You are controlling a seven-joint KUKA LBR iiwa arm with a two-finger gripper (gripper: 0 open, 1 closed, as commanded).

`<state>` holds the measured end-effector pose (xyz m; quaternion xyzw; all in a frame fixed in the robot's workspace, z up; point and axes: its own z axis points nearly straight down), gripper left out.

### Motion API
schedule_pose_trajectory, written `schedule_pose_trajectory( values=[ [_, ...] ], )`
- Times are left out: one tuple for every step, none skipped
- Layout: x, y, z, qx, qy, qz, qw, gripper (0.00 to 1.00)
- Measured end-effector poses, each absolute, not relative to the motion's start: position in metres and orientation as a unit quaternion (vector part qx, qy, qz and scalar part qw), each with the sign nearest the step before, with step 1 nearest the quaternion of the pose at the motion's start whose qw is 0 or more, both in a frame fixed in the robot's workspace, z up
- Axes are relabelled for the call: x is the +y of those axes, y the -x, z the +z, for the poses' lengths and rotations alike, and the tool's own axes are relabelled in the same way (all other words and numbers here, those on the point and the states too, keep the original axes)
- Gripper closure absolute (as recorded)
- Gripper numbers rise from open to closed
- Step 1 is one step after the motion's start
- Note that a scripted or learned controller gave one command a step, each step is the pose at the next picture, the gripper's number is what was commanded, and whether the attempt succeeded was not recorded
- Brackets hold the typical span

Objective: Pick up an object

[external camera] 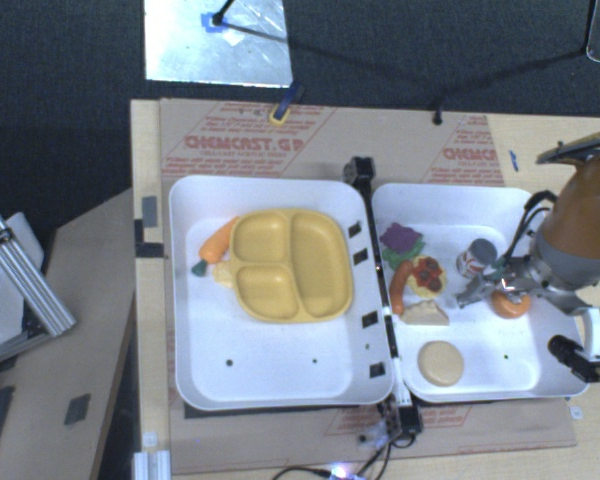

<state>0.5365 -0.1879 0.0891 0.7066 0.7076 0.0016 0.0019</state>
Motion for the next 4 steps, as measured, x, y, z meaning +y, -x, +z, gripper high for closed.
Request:
schedule_pose_trajectory(
  values=[
    [-0.192, -0.539, 0.102, 0.707, -0.707, 0.0022, 0.012, 1.0],
    [-0.191, -0.537, 0.146, 0.708, -0.706, 0.001, 0.002, 1.0],
    [-0.189, -0.537, 0.21, 0.709, -0.706, 0.0019, 0.004, 1.0],
    [-0.189, -0.538, 0.225, 0.709, -0.706, 0.0009, 0.002, 1.0]
  ],
)
